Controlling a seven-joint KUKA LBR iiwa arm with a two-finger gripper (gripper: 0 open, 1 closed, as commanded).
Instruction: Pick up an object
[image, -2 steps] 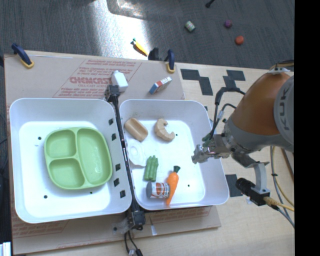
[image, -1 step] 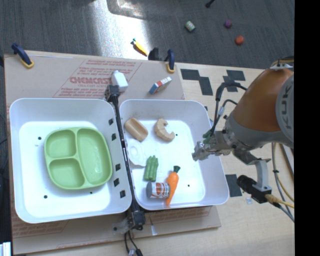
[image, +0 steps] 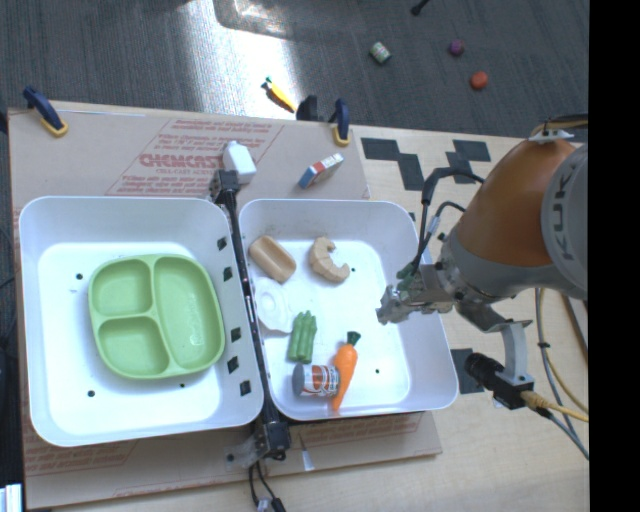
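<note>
The right bin (image: 425, 375) holds several toy foods. A tan bread roll (image: 272, 257) and a tan bitten pastry (image: 328, 259) lie near its far wall. A green vegetable (image: 302, 336) lies in the middle, next to a pale white piece (image: 272, 303). An orange carrot (image: 344, 370) with a green top rests against a small red-and-white can (image: 315, 380) near the front wall. My gripper (image: 392, 308) hangs over the right side of this bin, to the right of the carrot and apart from every object. Nothing shows in it.
The left bin (image: 40, 400) holds a green divided plate (image: 156, 315). A black divider clamp (image: 240, 290) runs between the bins. A small red-white-blue item (image: 319, 172) lies on the cardboard behind the bins. The arm's orange band (image: 520, 205) looms over the right bin's right wall.
</note>
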